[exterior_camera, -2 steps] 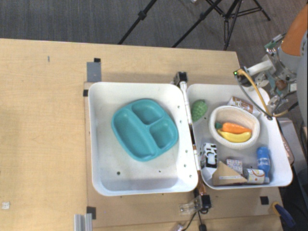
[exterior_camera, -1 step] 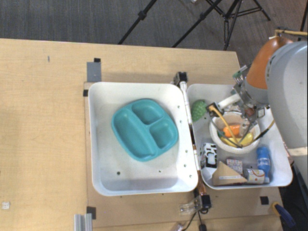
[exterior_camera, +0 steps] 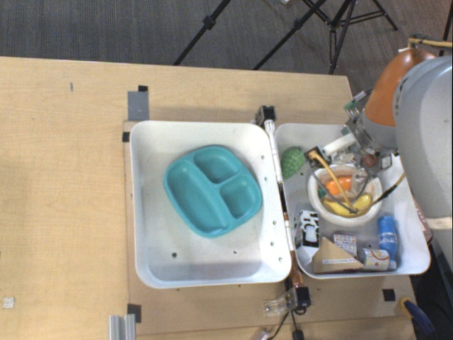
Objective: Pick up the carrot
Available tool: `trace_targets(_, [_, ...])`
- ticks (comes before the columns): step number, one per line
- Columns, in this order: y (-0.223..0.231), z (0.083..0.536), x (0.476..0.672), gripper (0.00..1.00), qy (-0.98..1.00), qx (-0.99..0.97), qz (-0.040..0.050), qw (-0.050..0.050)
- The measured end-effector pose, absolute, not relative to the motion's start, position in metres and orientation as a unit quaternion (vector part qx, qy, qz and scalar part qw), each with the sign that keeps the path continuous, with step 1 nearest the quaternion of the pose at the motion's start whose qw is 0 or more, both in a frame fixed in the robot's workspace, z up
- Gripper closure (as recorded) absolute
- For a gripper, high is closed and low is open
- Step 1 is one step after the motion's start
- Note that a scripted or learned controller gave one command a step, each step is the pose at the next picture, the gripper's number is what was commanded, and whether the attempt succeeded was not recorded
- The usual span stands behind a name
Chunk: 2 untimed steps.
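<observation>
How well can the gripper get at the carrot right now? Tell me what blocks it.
Probably yes. The carrot lies in the white bowl in the right bin, open from above, and the gripper hovers right over it. The banana beside it and the bowl's rim crowd it somewhat.

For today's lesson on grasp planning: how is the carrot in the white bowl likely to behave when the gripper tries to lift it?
The carrot looks small, stiff and smooth, so it would probably keep its shape but could slip. It lies in the white bowl beside a yellow banana-like piece, so it may slide down the curved wall or drag that neighbour. The gripper hangs over the bowl.
</observation>
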<state>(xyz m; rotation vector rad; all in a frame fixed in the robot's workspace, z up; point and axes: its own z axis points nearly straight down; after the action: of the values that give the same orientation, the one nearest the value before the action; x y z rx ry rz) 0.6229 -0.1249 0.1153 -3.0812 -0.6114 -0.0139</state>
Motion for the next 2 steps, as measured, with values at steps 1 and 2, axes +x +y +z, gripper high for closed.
trace_targets(1, [-0.0622, 0.2127, 0.5801, 1.0, -0.147, -0.989, -0.0013, 0.0])
trace_targets(2, [-0.0628, 0.2137, 0.5804, 0.0, -0.146, -0.989, -0.002, 0.0])
